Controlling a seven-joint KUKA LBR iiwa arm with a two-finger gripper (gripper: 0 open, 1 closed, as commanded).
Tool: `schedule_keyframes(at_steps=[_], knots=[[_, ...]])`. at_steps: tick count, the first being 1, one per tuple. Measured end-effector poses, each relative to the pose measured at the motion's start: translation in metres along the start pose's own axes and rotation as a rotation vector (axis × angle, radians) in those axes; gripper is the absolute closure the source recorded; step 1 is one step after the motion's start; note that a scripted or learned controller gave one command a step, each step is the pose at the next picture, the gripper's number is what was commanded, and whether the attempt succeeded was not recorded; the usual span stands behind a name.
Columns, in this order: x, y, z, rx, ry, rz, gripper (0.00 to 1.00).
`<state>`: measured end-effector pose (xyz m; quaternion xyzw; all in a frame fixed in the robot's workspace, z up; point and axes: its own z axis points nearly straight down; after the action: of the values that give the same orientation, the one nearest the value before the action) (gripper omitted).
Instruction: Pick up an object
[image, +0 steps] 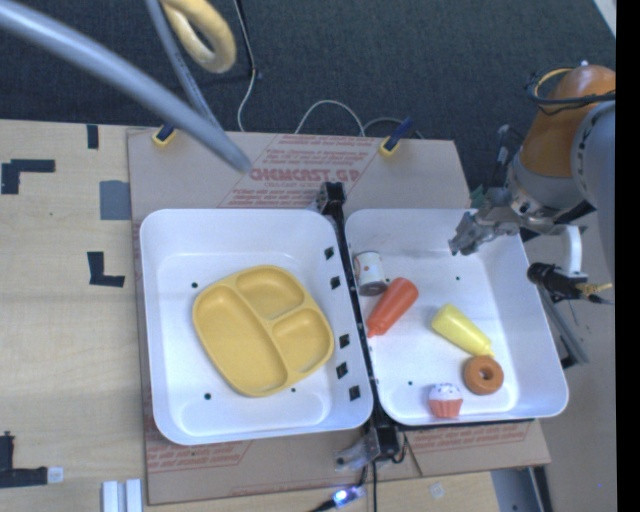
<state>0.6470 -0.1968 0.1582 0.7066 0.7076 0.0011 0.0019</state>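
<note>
The right bin holds an orange carrot, a yellow corn-like piece, a brown donut, a small pink-and-white cupcake and a small white cylinder near the divider. My gripper hangs over the bin's upper right corner, apart from all of them, with nothing visible between its fingers. The yellow piece lies below it and the carrot to its lower left.
The left bin bears a yellow divided plate. A black divider runs between the bins. A grey pole crosses the upper left. Cables and the arm's body stand at the right.
</note>
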Motion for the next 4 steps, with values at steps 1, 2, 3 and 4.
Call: schedule_keyframes(at_steps=[1,2,3,4], knots=[[0.008,0.006,-0.048,0.000,0.000,-0.001,1.00],[0.009,0.007,-0.101,0.000,0.000,-0.001,1.00],[0.061,0.006,-0.085,0.007,0.001,-0.003,1.00],[0.111,0.011,-0.075,0.006,0.001,-0.004,1.00]])
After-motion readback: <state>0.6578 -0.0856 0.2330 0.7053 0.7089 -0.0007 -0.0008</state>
